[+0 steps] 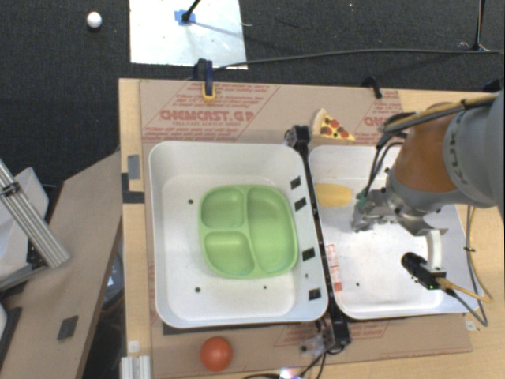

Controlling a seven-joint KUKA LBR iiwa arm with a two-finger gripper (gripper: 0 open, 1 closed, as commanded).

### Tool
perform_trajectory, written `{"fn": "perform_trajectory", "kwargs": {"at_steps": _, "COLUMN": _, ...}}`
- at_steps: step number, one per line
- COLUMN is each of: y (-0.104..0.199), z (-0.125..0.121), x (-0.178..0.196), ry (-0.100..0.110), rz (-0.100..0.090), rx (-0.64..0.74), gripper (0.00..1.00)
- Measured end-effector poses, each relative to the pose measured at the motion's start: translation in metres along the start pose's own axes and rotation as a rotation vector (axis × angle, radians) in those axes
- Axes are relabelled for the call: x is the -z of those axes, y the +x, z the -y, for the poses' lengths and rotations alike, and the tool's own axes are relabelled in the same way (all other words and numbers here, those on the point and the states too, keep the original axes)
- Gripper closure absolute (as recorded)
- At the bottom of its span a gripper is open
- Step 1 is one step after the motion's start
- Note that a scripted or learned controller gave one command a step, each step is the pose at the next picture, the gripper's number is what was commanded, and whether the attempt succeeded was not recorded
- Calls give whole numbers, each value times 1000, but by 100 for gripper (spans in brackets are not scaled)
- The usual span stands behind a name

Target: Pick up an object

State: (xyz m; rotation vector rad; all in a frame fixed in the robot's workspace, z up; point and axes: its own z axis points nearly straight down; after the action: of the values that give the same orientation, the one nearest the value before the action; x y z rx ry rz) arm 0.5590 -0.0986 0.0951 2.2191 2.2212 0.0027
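A pale yellow object (332, 194) lies in the right bin (371, 294), near its upper left. My gripper (361, 218) hangs just to the right of it and a little lower, low over the bin floor. A green divided plate (247, 230) sits in the middle of the left bin (177, 204). The arm's orange band and grey wrist cover the right bin's upper right part.
A toy pizza slice (332, 126) rests on the cardboard behind the right bin. An orange ball (216, 353) lies on the bench in front of the left bin. A black divider with clips (309, 212) runs between the bins. Cables trail at the right.
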Motion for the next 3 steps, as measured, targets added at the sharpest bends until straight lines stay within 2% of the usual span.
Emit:
{"fn": "perform_trajectory", "kwargs": {"at_steps": 2, "y": 7, "z": 0, "x": 109, "ry": -4, "rz": 1, "rx": 3, "gripper": 100}}
{"fn": "perform_trajectory", "kwargs": {"at_steps": 3, "y": 57, "z": -2, "x": 104, "ry": 0, "rz": -2, "rx": 8, "gripper": 100}}
